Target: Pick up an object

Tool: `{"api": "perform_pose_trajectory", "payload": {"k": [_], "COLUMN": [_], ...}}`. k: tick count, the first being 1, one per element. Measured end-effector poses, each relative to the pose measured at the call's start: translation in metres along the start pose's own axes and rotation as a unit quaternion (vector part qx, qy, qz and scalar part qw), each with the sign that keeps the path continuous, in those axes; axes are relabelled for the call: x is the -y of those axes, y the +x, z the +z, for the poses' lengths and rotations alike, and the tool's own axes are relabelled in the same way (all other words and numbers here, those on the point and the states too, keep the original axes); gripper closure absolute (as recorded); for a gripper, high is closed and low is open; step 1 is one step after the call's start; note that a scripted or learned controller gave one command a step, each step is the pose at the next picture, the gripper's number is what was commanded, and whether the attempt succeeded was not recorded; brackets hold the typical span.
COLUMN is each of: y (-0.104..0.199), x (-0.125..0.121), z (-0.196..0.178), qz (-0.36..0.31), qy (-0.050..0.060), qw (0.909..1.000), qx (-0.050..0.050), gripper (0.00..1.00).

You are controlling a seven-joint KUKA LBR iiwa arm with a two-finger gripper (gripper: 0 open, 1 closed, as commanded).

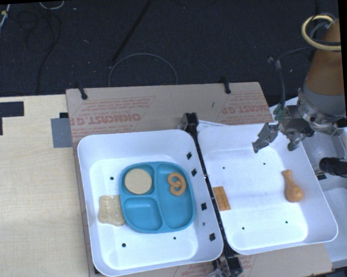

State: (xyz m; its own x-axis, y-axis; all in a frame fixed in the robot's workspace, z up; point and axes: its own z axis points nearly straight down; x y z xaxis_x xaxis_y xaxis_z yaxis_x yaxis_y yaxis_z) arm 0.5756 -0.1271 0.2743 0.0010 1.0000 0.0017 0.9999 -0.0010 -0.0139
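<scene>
**Camera view: open gripper over the right bin, nothing held**

Camera view, from above and at a slant, has the gripper (pixel 279 137) at the upper right corner of the right bin (pixel 252 230). Its two dark fingers (pixel 264 140) stand spread apart with bare white bin floor showing between them, and no object is in their grasp. The arm (pixel 323 81) rises behind it to the right, grey at the wrist with the orange band above.

Below the gripper and a little to its right, apart from it, a tan drumstick (pixel 291 187) lies on the floor of the right bin, near the right wall, thin end up and rounded end down. A small orange card (pixel 220 198) sits at that bin's left edge, against the black divider (pixel 204 180) between the bins.

Across the divider, the left bin (pixel 105 254) holds a blue tray (pixel 157 217) with three compartments. A round cracker (pixel 137 181) fills the upper left compartment and a pretzel (pixel 176 183) lies in the upper right one. A pale bread slice (pixel 110 210) rests on the bin floor, touching the tray's left edge.
</scene>
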Motion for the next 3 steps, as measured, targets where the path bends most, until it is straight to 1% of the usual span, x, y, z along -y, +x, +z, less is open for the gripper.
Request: {"api": "perform_pose_trajectory", "payload": {"k": [1, 2, 3], "y": [0.000, 0.005, 0.015], "x": [-0.002, 0.005, 0.008], "z": [-0.007, 0.054, 0.111], "qz": [-0.001, -0.001, 0.001], "qy": [-0.006, -0.003, -0.003], "qw": [1.0000, 1.0000, 1.0000], "qx": [0.001, 0.000, 0.000], "gripper": [0.00, 0.00, 0.00]}}
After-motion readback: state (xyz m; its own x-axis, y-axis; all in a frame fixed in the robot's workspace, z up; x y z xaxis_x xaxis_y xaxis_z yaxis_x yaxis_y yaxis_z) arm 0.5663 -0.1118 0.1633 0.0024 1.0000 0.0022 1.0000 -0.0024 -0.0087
